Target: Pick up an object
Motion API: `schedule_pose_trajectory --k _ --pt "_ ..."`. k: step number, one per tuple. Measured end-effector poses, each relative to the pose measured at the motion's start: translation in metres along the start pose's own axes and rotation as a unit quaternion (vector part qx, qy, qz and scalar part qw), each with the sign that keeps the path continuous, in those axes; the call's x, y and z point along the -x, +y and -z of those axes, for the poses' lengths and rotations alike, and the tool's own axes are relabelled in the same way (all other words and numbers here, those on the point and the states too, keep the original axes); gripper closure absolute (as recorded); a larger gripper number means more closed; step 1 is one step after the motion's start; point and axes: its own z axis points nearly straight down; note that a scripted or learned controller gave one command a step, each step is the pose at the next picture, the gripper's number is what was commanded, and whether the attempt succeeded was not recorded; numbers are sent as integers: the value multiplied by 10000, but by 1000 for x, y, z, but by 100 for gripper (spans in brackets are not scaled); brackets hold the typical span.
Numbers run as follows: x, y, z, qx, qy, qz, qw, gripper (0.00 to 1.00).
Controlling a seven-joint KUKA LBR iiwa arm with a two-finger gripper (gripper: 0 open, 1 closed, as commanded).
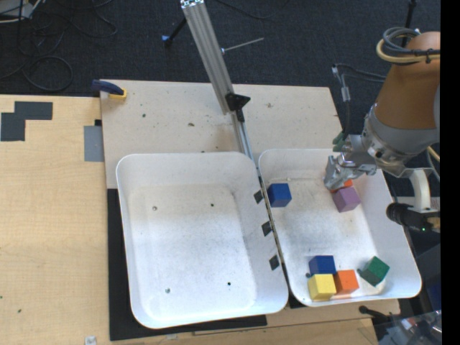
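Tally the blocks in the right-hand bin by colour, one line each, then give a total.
Blue: 2, one by the divider, one near the front
Purple: 1
Yellow: 1
Orange: 1
Green: 1
Total: 6

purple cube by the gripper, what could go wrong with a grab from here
The gripper sits at the purple cube's upper-left corner, not centred, so closing may nudge it aside. The cube also lies close to the right bin's far wall, so the fingers could clip it.
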Motion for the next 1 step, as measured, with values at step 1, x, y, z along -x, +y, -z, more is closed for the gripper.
schedule_pose_trajectory --k 1 --pt "-53 -18 -21 -2 1 4 10000 100"
